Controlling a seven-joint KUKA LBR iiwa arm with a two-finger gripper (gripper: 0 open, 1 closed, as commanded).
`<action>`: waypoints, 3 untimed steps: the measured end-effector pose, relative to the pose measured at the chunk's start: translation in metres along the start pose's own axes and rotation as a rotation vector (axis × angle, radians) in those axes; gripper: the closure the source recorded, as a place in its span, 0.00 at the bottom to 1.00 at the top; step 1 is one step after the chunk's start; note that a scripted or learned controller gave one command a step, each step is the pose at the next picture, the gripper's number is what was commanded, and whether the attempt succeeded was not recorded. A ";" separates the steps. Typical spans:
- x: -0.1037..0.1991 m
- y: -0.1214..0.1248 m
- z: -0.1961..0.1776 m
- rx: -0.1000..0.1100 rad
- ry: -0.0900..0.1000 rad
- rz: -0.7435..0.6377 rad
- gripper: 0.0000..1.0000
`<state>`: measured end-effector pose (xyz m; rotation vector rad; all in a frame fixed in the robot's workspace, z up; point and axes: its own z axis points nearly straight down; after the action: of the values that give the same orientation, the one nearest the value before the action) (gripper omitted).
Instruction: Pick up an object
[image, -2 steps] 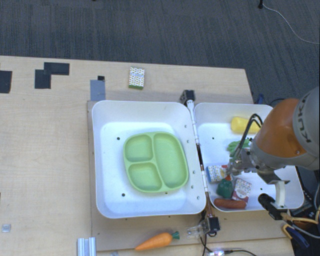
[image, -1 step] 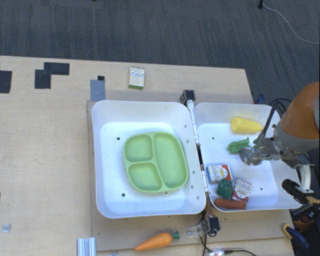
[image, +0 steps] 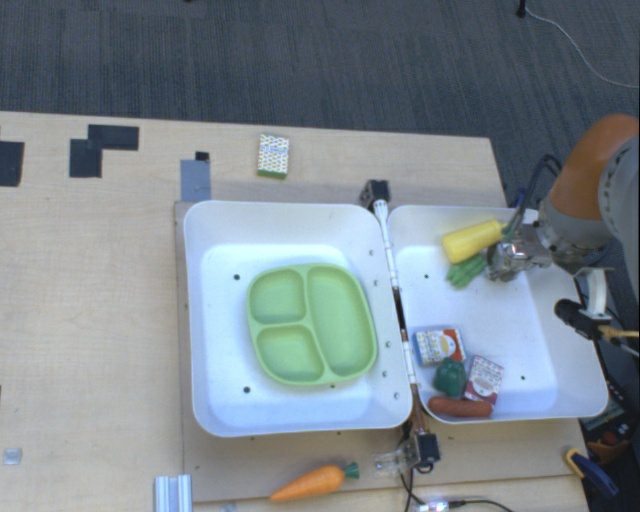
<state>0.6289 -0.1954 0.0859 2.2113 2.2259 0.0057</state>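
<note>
Grey arm reaching in from right, gripper low, wrist bent

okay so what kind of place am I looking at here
Most likely a robotics lab test bench, not a kitchen: two shallow white bins sit on a pale wooden board, plastic toy food such as a yellow corn cob lies in the right bin, and a grey arm with an orange band reaches in.

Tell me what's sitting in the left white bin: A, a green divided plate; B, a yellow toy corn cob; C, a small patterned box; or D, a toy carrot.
A: the green divided plate lies in the middle of the left white bin, while the carrot and the patterned box rest outside on the bench.
</note>
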 end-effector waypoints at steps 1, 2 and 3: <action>0.064 -0.001 -0.125 -0.003 0.000 0.000 1.00; -0.011 0.040 -0.108 0.002 -0.001 0.003 1.00; -0.011 0.041 -0.108 0.001 -0.001 0.002 0.00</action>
<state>0.6691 -0.2057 0.1945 2.2135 2.2236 0.0034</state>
